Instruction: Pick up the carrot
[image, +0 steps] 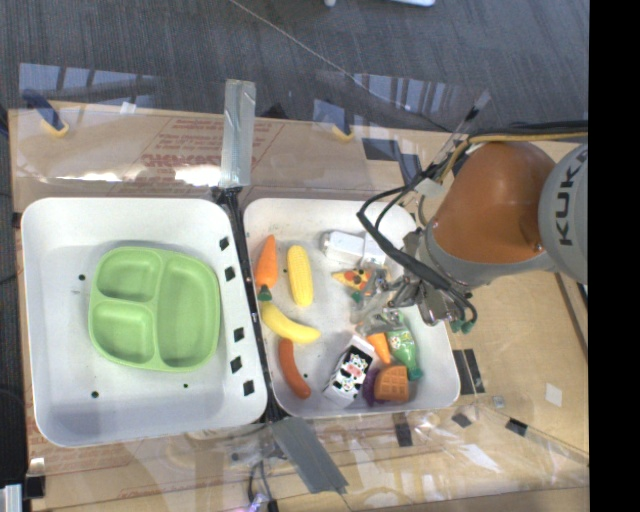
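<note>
Where cardboard bench (150, 150) meets dark carpet (120, 35), two bins, carrot (265, 265), gripper (392, 300) state seemingly hidden.

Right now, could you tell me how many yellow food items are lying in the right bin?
2: a corn cob near the bin's left side, beside the carrot, and a banana just below it. The gripper may hide others.

Even, bright overhead light, glare on the plastic sheeting (330, 110) (soft shadows, slightly soft focus)

Grey arm (565, 215), orange band, black cables
</note>
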